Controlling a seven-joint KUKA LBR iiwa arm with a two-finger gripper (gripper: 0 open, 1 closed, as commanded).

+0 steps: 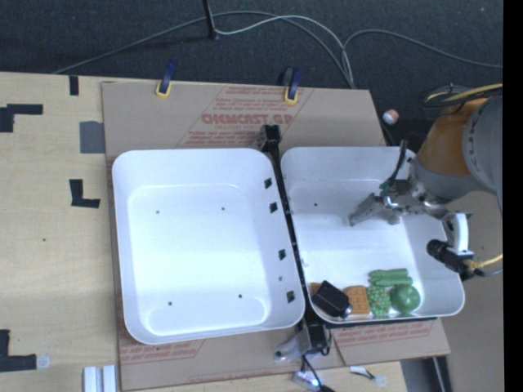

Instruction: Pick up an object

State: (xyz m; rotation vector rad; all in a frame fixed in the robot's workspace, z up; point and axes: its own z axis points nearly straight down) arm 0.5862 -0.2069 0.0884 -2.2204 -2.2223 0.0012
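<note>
My gripper (365,211) hangs over the middle of the right bin (327,160), reaching in from the right with nothing visible in it. The objects lie in a row along this bin's near wall, well below the gripper. They are a black block (331,299), an orange-brown piece (356,300), a bumpy green piece (381,301), a round green object (405,299) and a long green piece (388,277).
The left bin (122,178) stands beside the right one, with a black divider clip strip (280,219) between them. Both rest on a cardboard sheet (237,117) held by clamps. Cables cross the dark floor behind.
</note>
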